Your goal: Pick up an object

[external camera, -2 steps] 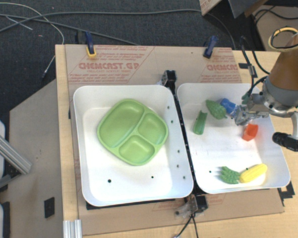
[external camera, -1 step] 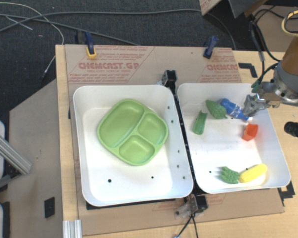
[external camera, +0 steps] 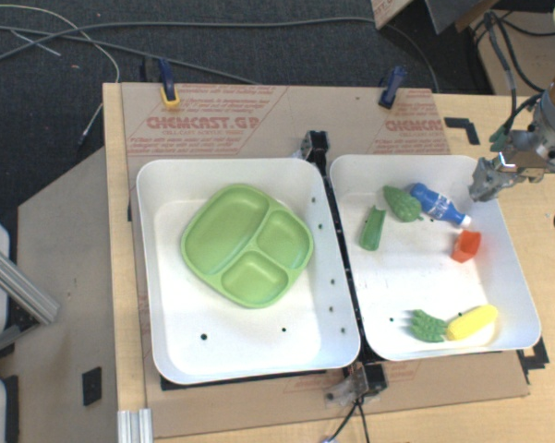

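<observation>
The right bin (external camera: 397, 335) holds a blue bottle-shaped toy (external camera: 438, 204), a dark green leafy toy (external camera: 403, 202), a green pickle-shaped toy (external camera: 372, 228), a small orange block (external camera: 465, 245), a yellow toy (external camera: 473, 322) and a green leafy piece (external camera: 428, 325) beside it. My gripper (external camera: 488, 179) hangs over the bin's far right rim, just right of the blue toy and apart from it. Nothing shows between its fingers.
The left bin (external camera: 166, 275) carries a light green divided plate (external camera: 247, 244). Blue clamps (external camera: 169, 91) (external camera: 392, 87) pin the cardboard at the back. Cables and a box lie on the dark floor beyond the bench.
</observation>
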You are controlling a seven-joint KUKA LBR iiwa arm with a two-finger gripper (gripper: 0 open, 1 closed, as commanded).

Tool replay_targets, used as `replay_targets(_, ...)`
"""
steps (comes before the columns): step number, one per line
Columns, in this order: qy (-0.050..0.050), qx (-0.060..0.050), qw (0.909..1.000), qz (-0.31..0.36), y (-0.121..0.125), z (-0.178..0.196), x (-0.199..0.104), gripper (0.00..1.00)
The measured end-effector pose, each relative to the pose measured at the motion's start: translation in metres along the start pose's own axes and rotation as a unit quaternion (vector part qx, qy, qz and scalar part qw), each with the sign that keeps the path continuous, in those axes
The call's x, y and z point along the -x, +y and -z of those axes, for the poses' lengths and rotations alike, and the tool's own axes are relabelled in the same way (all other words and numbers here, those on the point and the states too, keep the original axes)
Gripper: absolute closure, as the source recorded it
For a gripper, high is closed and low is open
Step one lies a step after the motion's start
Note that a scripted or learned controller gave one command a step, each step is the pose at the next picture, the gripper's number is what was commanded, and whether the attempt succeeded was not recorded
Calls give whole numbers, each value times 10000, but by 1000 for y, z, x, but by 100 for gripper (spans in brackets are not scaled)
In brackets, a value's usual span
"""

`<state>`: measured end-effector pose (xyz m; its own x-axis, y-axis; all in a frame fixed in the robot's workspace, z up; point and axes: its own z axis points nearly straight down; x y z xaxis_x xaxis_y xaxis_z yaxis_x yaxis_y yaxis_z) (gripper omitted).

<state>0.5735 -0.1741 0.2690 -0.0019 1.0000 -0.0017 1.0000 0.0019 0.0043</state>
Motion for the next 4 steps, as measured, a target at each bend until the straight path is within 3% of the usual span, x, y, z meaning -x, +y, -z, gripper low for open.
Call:
replay_targets(1, 4, -16, 10000, 0, 2, 23, 1, 100)
replay_targets(3, 28, -58, 10000, 27, 11, -10, -116, 100)
replay_targets(4, 19, -61, 10000, 19, 15, -17, -160, 100)
